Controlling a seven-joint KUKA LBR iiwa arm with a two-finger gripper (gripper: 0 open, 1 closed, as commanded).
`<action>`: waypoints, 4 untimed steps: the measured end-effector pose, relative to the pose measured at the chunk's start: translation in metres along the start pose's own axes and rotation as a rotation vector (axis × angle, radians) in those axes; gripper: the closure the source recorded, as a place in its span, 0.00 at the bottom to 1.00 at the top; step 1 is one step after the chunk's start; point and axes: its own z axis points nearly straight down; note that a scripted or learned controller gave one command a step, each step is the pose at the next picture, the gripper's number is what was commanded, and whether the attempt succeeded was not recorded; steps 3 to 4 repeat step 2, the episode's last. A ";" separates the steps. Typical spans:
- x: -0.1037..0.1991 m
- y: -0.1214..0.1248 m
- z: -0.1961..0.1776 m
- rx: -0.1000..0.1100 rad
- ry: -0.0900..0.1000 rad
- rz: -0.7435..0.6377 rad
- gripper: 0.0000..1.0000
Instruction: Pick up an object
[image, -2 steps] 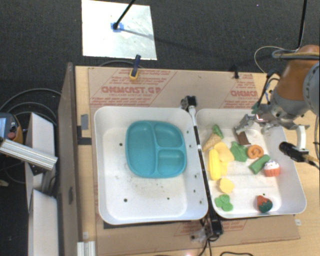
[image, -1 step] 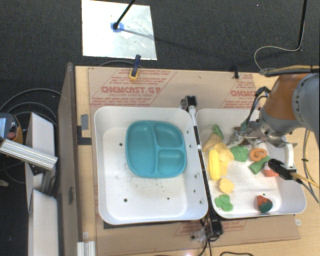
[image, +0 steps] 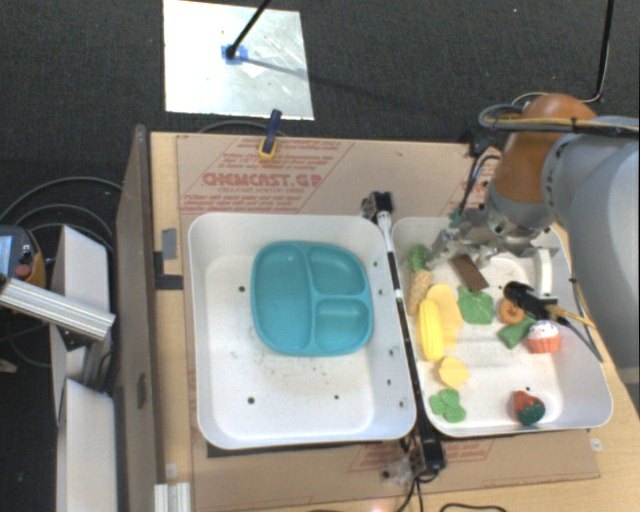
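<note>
Camera view: my pincer (image: 463, 248) is at the back of the right bin (image: 572, 385), low over the toys near its far left corner, with the arm coming in from the right. I can't tell whether it is open or closed; the tip is lost in clutter. A brown piece (image: 468, 272), flat and tilted, sits just under the pincer, touching or nearly touching it, possibly gripped, but the view is too poor to say. All the loose objects are in the right bin. A green leafy piece (image: 418, 258) lies by the left wall, with a pale corn cob (image: 420, 286) just in front of it. A long yellow piece (image: 430, 328) lies along the left side, and a small yellow piece (image: 453, 373) is in front of that. A green broccoli (image: 447, 404) is at the front left. A green lettuce leaf (image: 477, 306) is mid-bin, beside the brown piece. An orange slice (image: 512, 312) touches a green wedge (image: 515, 334), and a pink cupcake (image: 544, 339) is just right of them. A red strawberry (image: 527, 406) sits apart near the front. The left bin (image: 198, 330) holds a teal divided plate (image: 310, 298), lying flat.
</note>
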 end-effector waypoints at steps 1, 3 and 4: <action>0.006 -0.065 0.003 -0.008 0.003 0.012 0.00; -0.019 -0.031 -0.071 -0.021 -0.001 0.008 0.00; -0.019 -0.031 -0.071 -0.021 -0.001 0.008 0.00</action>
